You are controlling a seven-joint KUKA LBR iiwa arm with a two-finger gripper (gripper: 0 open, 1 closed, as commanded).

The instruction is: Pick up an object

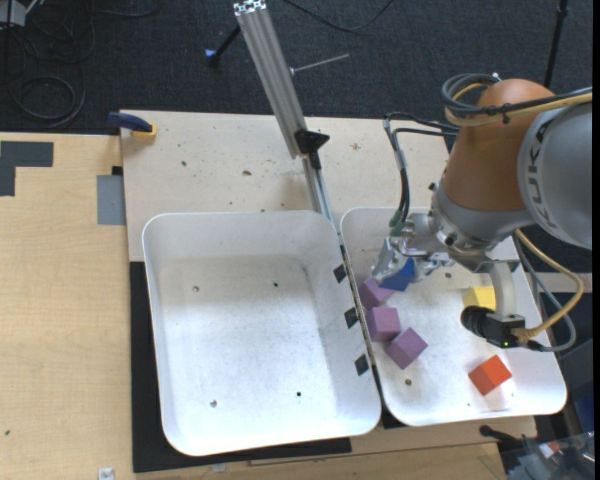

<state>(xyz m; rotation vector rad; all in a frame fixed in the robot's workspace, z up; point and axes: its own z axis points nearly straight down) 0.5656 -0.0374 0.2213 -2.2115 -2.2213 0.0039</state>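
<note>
The pale wooden tabletop carries two white bins. In the right bin we see the gripper low over a blue block; whether its jaws pinch it, we cannot tell. We judge this the grasping step; lifting comes next.
</note>
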